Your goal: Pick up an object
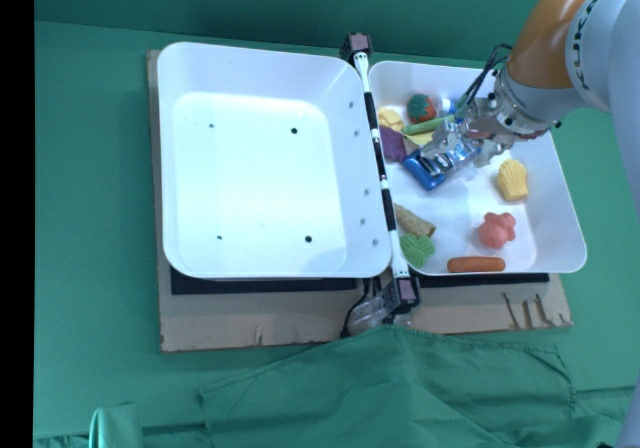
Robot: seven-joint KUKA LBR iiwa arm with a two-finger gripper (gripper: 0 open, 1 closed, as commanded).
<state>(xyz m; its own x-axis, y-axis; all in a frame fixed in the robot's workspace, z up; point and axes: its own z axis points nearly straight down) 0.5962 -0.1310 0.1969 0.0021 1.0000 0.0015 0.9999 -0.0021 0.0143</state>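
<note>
The gripper (462, 139) is hovering over the blue packet (432, 168) near the right bin's (560, 236) left wall, presumably lining up for a grab; whether its fingers are spread or pinching, I cannot tell.

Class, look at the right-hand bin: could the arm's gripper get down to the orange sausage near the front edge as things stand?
Probably yes. The orange sausage lies alone on bare bin floor, apart from the red toy behind it. The gripper hangs over the blue packet, with nothing between.
</note>
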